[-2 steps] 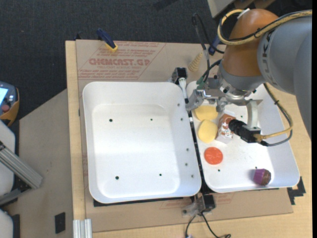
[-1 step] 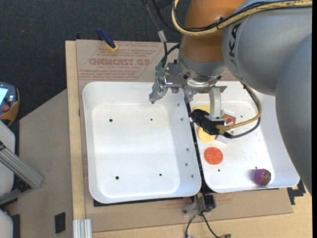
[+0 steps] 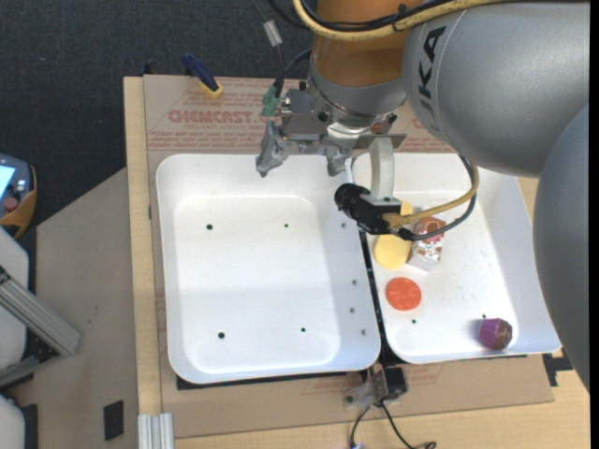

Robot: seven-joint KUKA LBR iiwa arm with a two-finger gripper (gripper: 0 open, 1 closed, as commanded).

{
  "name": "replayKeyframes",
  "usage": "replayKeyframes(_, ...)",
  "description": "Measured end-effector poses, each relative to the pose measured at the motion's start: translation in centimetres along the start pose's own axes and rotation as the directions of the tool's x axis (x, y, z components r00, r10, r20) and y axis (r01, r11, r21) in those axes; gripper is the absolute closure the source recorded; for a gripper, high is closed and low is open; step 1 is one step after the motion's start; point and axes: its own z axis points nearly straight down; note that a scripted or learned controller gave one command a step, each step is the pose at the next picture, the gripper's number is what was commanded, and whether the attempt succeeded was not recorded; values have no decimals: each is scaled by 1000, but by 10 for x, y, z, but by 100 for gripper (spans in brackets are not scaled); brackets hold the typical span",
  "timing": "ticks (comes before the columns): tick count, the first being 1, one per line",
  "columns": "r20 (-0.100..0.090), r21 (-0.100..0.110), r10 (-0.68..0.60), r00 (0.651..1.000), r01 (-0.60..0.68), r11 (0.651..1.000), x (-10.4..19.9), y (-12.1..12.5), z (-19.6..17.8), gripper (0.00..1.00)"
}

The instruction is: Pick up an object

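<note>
Left bin (image 3: 187, 251): white, bare floor.
Right bin (image 3: 524, 251): holds a yellow ball (image 3: 391, 251), an orange disc (image 3: 404, 294), a small white carton (image 3: 429, 247) and a purple object (image 3: 495, 332).
Gripper (image 3: 301, 165): above the left bin's far rim, fingers spread, nothing between them.

a robotics lab: industrial arm (image 3: 505, 73) over 2 white bins (image 3: 187, 185) on a clamped board (image 3: 150, 110).
</note>
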Motion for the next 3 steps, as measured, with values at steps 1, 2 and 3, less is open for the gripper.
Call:
replayKeyframes(1, -3, -14, 2, 1000, -2, 1000, 26, 26, -151, 0)
replayKeyframes(2, 4, 2, 4, 1000, -4, 1000, 25, 24, -151, 100)
replayKeyframes(3, 1, -2, 8, 1000, -8, 1000, -6, -13, -225, 100)
